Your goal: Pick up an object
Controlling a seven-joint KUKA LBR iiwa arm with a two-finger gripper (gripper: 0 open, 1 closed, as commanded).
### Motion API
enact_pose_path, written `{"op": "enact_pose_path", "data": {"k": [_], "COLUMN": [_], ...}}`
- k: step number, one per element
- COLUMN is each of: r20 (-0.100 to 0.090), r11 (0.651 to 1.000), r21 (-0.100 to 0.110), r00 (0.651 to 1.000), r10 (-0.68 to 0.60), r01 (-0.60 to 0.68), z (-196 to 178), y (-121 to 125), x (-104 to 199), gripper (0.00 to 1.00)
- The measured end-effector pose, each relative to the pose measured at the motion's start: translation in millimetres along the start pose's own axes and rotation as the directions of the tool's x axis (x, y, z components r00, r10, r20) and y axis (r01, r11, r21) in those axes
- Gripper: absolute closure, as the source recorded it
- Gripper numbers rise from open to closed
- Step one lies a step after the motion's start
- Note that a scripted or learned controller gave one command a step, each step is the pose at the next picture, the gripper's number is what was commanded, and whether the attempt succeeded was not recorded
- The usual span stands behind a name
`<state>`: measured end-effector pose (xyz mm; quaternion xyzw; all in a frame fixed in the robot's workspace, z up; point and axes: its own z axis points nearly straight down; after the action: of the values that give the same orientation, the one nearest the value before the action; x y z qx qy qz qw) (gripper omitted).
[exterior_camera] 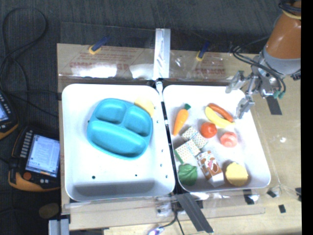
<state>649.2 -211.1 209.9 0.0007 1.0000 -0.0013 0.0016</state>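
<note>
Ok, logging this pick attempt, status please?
Gripper open, holding nothing, over right bin's upper right edge. Hot dog nearest, just left of it, untouched. Nothing in the way.

Left bin (68,131): holds a divided tray (120,127) at centre, with a small wedge (145,105) touching the tray at its 1 o'clock.
Right bin (261,153): just beside the left bin, at its 3 o'clock.
Toy carrot (180,120): in the right bin, at 10 o'clock.
Toy hot dog (219,114): at 1 o'clock in the right bin.
Tomato (209,129): at the bin's centre, at 7 o'clock from the hot dog.
Round toy (228,139): just beside the tomato, at its 4 o'clock.
Small cartons (191,146): at 7 o'clock from the tomato.
Printed carton (210,167): at 5 o'clock from the small cartons.
Leafy toy (187,173): at the bin's 7 o'clock corner.
Block (236,173): at 3 o'clock of the printed carton.
Gripper (244,104): over the bin's 2 o'clock rim.
</note>
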Motion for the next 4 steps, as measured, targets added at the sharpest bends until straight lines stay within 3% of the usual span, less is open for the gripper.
{"op": "enact_pose_path", "data": {"k": [1,2,3,4], "r20": [-0.002,0.004,0.002,-0.002], "r11": [0.919,0.921,0.957,0.931], "r21": [0.002,0.003,0.001,-0.002], "r00": [0.919,0.921,0.957,0.931], "r10": [0.394,0.391,0.291,0.364], "r01": [-0.394,-0.391,-0.291,-0.364], "z": [113.5,102.3,-39.0,-29.3], "y": [20.9,22.6,27.1,93.4], "x": [-5.0,-6.9,-0.5,24.5], "gripper": [0.0,1.0,1.0,1.0]}}
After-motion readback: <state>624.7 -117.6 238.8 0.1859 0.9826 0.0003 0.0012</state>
